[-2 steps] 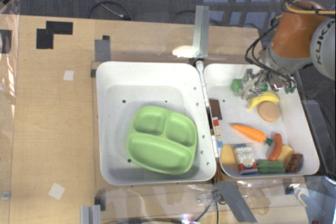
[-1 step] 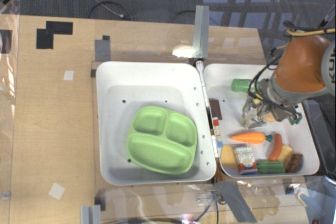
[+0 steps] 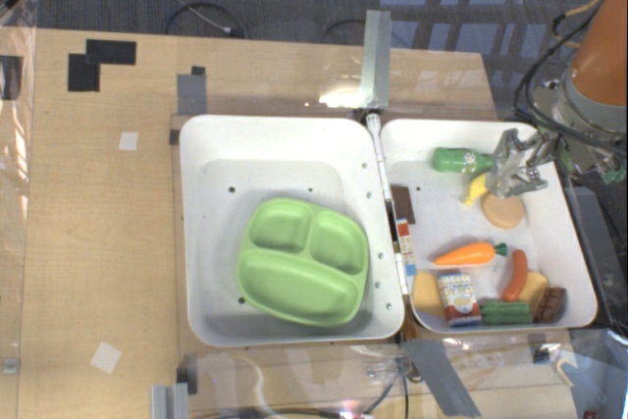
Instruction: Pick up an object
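Jaws: state cannot be told; the metal gripper (image 3: 517, 174) is seen from above, low over the upper part of the right bin (image 3: 581, 255), with nothing visibly held.
Arm: grey links with an orange band (image 3: 601, 49), entering from the right.
Left bin: shallow white bin (image 3: 206, 240) with rounded corners; a glossy green plate (image 3: 304, 260) with three compartments is seen lying in it.
Right bin, upper part: a green bottle (image 3: 453, 159) lying on its side, a small yellow piece (image 3: 476, 191) and a flat tan disc (image 3: 504, 211), all near the gripper.
Right bin, lower part: an orange carrot (image 3: 465, 255), a reddish sausage (image 3: 515, 275), a small printed carton (image 3: 458, 297), a green cucumber (image 3: 504, 313) and a brown block (image 3: 551, 303), clustered closely.
Bench: pale wood (image 3: 88, 211), smooth, with black square marks (image 3: 98, 62) at the upper left.
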Robot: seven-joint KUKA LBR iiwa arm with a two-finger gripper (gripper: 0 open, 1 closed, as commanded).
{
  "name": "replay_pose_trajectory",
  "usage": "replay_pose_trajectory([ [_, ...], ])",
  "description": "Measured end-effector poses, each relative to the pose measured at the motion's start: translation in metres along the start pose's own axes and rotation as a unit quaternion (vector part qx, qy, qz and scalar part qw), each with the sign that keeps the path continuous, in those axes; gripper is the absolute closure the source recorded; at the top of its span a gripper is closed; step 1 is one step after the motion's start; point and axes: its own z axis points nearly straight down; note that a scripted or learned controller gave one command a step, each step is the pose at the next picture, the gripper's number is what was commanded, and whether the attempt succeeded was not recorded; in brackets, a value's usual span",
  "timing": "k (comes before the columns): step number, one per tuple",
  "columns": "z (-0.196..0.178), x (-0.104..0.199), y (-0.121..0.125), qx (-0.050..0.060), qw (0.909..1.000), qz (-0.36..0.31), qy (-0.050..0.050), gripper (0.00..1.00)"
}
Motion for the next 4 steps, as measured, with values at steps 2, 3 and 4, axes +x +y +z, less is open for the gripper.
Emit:
replay_pose_trajectory([
  [2,-0.051,-0.085,-0.080,-0.002,1.0000,-0.001,0.004,1.00],
  [3,-0.066,-0.090,-0.077,0.000,1.0000,-0.003,-0.003,1.00],
  [4,-0.028,-0.087,-0.074,-0.004,0.9999,0.012,0.006,1.00],
])
